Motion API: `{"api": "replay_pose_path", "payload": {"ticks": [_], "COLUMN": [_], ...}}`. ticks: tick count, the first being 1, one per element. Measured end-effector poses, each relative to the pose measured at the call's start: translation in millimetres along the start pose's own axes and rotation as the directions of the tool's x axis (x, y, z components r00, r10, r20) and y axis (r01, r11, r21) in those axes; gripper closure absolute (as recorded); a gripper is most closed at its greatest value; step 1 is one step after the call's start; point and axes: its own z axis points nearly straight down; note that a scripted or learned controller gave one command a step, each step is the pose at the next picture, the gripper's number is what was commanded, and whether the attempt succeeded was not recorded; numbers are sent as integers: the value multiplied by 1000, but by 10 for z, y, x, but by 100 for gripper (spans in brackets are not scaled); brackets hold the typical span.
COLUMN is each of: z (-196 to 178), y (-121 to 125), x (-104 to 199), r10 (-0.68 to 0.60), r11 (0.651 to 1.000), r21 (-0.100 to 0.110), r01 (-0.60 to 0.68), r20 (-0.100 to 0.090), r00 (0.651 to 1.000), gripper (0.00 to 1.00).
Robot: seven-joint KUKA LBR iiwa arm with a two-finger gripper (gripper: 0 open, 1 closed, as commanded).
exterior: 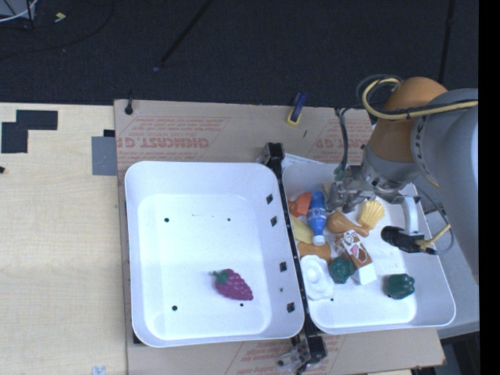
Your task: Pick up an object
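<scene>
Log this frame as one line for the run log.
phase: reach | gripper: over right bin, above toy pile | grasp: unconfirmed | left bin: purple grapes | right bin loose: green toy

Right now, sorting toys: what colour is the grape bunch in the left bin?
Purple, camera view.

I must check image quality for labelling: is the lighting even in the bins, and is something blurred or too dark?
Camera view: both bins are lit evenly, with only soft shadows; the grapes in the left bin look sharp; the toys crowded in the right bin are small and slightly soft; the floor at the top is very dark.
</scene>
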Motion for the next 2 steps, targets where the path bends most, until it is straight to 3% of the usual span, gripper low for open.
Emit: {"api": "replay_pose_path", "payload": {"ticks": [1, 2], "z": [108, -972], "y": [-7, 22], "x": [297, 1021], "r10": [2, -5], "r11": [1000, 1000], "r21": [3, -10], "r01": [-2, 5], "r20": [-1, -3], "r00": [1000, 1000], "gripper": [100, 100]}}
